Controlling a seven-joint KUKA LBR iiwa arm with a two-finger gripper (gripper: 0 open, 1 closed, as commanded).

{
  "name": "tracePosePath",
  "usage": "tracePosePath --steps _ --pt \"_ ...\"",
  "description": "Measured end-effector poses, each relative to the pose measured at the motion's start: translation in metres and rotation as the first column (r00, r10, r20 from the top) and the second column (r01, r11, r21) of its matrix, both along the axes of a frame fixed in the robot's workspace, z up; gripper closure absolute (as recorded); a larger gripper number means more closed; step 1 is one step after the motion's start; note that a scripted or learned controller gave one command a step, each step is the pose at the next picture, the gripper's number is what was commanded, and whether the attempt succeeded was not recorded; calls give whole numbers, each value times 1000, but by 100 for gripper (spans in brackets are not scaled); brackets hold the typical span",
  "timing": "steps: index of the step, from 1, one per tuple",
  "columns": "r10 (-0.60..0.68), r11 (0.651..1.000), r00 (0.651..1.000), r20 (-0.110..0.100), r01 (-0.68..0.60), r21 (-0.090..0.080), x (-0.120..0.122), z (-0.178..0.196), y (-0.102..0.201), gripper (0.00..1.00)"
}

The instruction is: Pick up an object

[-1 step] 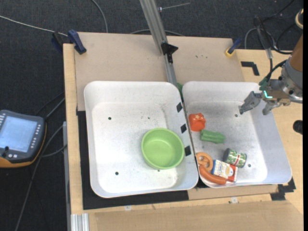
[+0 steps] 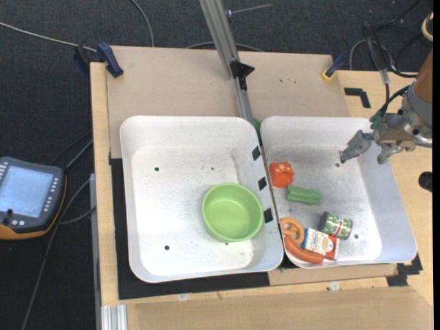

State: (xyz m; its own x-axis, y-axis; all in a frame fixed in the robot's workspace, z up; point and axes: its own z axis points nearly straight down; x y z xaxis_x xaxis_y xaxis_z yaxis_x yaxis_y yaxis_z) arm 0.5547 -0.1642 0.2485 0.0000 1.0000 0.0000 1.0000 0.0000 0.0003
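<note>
My gripper (image 2: 370, 149) hangs open over the upper right part of the right bin (image 2: 385, 198), its two fingers spread with nothing between them. Below and left of it in that bin lie an orange-red pepper-like toy (image 2: 280, 174), a green oblong piece (image 2: 304, 196), a small green-and-white can (image 2: 335, 225), a small white and red carton (image 2: 320, 243) and an orange curved sausage-like toy (image 2: 295, 243) at the bin's front edge. A light green bowl (image 2: 232, 212) sits in the left bin (image 2: 165, 184) near its right wall.
A metal pole (image 2: 223, 40) slants from the top of the view to the gap between the bins. Blue clamps (image 2: 108, 58) hold the board at its far corners. A handheld pendant (image 2: 27, 194) lies off the bench at left.
</note>
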Motion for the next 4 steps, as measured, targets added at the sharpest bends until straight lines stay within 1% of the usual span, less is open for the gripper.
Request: tracePosePath --steps 1,2,3,4 --pt "0 1000 1000 -3 0 1 -7 -44 1 0" --pt "1 1000 1000 -4 -1 1 -8 -91 10 0" --pt "0 1000 1000 -1 0 1 -10 -151 8 0" --pt "1 1000 1000 5 -1 0 -9 -138 8 100"
